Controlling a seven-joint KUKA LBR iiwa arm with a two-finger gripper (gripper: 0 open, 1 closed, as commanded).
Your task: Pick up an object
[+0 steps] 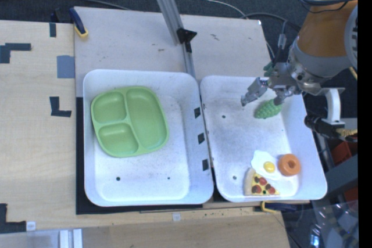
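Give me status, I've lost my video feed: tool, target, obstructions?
Tool spread open over right bin, holding nothing. Green toy right beside it, ungrasped. Fried egg, donut, pizza slice lie nearer the front, apart.

The arm (325,26) is seen at the frame's upper right, w/ the orange band uppermost and the grey wrist section below it. It is angled down and to the left. The gripper (264,99) is held at its lower end, fingers spread apart: one finger (253,93) is pointed lower-left, the other is set further right.
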